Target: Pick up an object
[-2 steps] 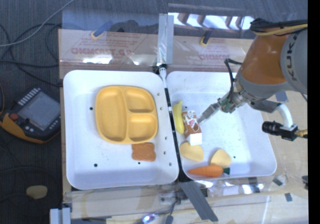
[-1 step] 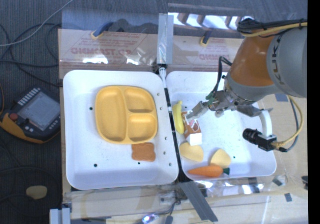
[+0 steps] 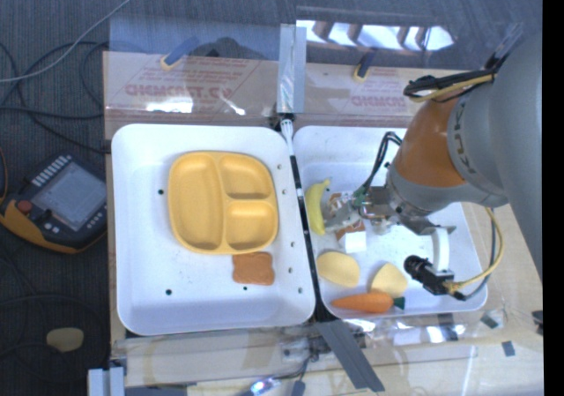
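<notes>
Camera view, looking down at a slant on the worktop [image 3: 123, 94]. Two white bins sit side by side. The left bin [image 3: 141, 235] holds a yellow sectioned tray [image 3: 223, 202], three compartments, lying flat near the bin's middle. Just below the tray, touching or nearly touching its lower edge, lies a small orange-brown toast-like piece [image 3: 254, 269].

My arm [image 3: 480, 143] enters from the right and bends down over the right bin [image 3: 352, 149]; the orange band [image 3: 425, 152] sits above the wrist. My end effector [image 3: 352, 213] is low inside the right bin, left of centre, among small clutter. I cannot tell whether it is spread or pressed together: the wrist body and cabling cover it. I see nothing clearly pinched.

Objects in the right bin: a yellow banana [image 3: 315, 205] upright along the left wall, just beside the end effector. A pale yellow potato-like piece [image 3: 339, 268] below it. A second pale yellow wedge [image 3: 389, 279] to its right, near but apart. An orange carrot [image 3: 364, 302] with a green tip lies along the bin's lower wall, beneath both yellow pieces.

Outside the bins, on the floor at left, a handheld control pendant [image 3: 60, 200].
</notes>
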Controlling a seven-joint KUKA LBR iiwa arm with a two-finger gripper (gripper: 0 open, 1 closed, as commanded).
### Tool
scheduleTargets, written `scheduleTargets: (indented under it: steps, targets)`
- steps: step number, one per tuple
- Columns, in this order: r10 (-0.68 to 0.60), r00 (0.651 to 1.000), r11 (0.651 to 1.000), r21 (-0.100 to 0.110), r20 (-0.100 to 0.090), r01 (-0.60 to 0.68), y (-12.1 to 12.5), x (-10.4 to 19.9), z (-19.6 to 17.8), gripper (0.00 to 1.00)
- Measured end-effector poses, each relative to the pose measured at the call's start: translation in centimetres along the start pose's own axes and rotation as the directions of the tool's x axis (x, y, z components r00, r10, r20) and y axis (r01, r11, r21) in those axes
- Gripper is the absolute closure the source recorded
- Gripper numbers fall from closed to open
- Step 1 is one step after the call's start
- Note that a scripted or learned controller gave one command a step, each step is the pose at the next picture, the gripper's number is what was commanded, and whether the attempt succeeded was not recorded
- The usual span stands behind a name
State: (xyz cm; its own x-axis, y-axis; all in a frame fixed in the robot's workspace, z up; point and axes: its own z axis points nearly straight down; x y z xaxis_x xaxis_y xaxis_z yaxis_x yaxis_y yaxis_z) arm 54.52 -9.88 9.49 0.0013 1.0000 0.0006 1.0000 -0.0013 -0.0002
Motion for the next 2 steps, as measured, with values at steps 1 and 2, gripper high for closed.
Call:
scheduleTargets:
  steps: [1,2]
  targets:
    - [0.0,1.0,1.0,-0.001,-0.001,0.0,0.1,0.0,-1.0,1.0]
    - [-0.061,0.998,0.998,0.002,0.003,0.061,2.0,3.7,-12.3,1.0]
